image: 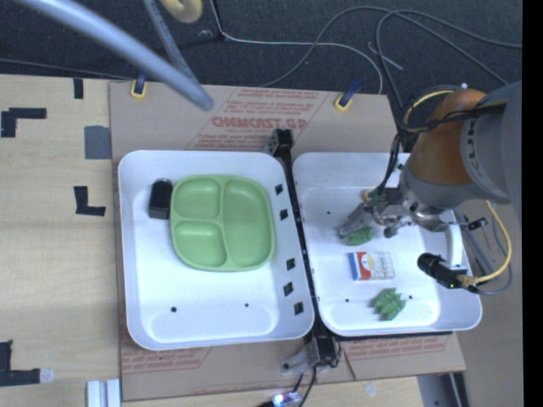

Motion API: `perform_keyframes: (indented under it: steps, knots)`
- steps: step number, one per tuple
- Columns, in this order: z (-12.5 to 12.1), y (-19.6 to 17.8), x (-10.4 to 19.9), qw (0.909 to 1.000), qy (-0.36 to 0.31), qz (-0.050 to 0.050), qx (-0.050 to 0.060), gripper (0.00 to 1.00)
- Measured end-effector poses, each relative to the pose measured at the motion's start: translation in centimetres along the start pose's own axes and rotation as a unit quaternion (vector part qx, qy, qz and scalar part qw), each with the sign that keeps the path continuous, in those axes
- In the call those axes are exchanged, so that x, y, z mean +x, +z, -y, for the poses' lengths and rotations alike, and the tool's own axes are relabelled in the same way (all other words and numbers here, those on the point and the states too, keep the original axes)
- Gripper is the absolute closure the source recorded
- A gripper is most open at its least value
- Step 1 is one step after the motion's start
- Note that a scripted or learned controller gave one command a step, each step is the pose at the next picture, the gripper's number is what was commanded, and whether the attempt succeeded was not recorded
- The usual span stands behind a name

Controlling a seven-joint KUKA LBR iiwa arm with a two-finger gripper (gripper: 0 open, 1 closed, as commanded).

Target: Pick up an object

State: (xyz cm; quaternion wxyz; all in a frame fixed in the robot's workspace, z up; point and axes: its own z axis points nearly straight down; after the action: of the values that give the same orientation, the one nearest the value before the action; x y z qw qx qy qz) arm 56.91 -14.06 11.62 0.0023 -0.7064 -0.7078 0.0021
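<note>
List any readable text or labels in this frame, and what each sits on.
"CHEMCAST GP": red print on the brown sheet under the bins; the smaller red lines around it are too blurred to read.
Small card in the right bin: blue and red print, too small to read.

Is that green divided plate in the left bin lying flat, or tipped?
Flat. The green plate rests face-up on the left bin floor, all three compartments showing.

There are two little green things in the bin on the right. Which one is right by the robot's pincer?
The upper green piece, right under the pincer. The other green piece lies lower in the right bin, beyond the small white card.
</note>
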Motion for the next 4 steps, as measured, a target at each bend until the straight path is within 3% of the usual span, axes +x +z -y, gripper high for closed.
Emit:
perform_keyframes:
  steps: [1, 3, 4]
  knots:
    - [-0.1, -1.3, 0.0, 1.0000, 0.000, 0.000, -0.001, 1.00]
    - [-0.3, -14.0, -0.2, 1.0000, 0.000, 0.001, -0.006, 1.00]
    - [-0.3, -16.0, -0.2, 1.0000, 0.000, 0.000, -0.004, 1.00]
